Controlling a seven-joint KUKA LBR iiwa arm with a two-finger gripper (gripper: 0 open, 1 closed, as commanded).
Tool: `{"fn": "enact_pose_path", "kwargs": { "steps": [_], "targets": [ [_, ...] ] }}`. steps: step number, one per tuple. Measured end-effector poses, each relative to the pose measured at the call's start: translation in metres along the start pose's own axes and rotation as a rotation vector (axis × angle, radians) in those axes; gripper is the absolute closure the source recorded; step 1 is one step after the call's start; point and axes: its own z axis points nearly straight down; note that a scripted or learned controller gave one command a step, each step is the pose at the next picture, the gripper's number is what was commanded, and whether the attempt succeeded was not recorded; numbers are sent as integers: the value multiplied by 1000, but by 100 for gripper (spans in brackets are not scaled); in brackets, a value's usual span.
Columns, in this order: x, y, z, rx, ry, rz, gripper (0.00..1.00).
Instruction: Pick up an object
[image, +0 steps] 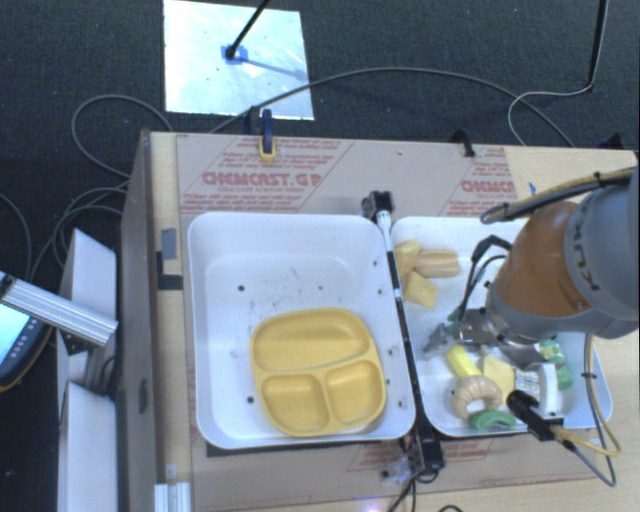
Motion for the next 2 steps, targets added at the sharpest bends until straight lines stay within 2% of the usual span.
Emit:
{"fn": "enact_pose_path", "kwargs": {
  "steps": [1, 2],
  "targets": [
    [0, 1, -11, -3, 1, -1, 100],
    [76, 50, -101, -2, 1, -3, 100]
  ]
}}
